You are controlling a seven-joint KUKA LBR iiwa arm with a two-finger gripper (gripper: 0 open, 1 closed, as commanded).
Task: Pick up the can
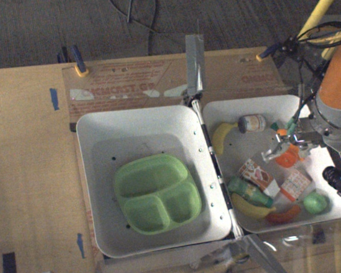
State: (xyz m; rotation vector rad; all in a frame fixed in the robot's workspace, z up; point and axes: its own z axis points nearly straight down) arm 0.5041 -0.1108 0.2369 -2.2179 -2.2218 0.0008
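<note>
The can (252, 123) lies on its side, silvery with a dark end, just beyond the gripper (273, 152). Its fingers stand open, holding nothing, beside an orange item (287, 158), with a banana (221, 137) past the can.

1. Left bin (95, 171) had a green divided tray (157, 193) sitting in it.
2. Right bin (228, 111) was cluttered: two bananas (222, 136) (250, 207), a green bottle (250, 192), small cartons (257, 175), a green apple (315, 203).
3. Blue tape bits (54, 98) on the cardboard bench (29, 178).

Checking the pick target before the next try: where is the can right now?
The can lies on its side near the far edge of the right bin, just right of the yellow banana and left of the gripper.
</note>
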